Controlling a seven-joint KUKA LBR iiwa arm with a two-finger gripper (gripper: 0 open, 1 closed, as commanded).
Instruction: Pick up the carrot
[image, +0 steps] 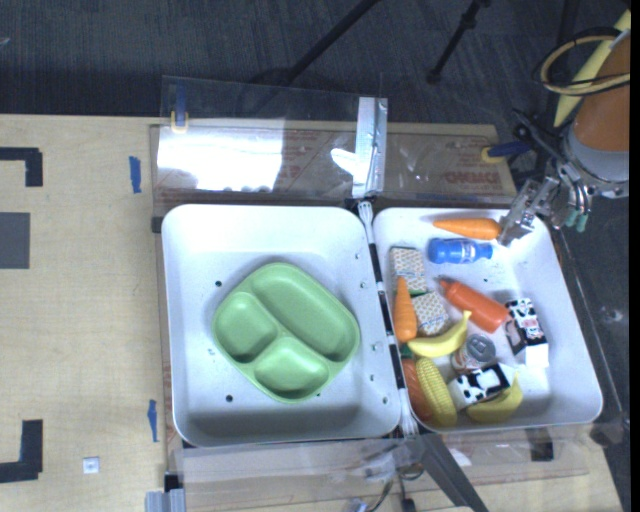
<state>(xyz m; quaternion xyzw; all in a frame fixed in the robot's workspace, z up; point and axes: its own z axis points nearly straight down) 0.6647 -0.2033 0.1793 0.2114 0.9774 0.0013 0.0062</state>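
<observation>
A long, tapered orange carrot (466, 228) lies flat along the far wall of the right shallow white bin (575, 330), just above a blue plastic bottle (459, 251). The two-finger metal gripper (518, 226) hangs beside the carrot's right end; whether it is spread or closed cannot be told.

Two white bins (190, 330) (570, 330) are sitting side by side, one green plate (285, 328) is lying in the left bin, and two carrots (466, 228) (403, 310), one blue bottle (460, 251), one banana (441, 342) and one corn cob (435, 387) are lying in the right bin.
</observation>
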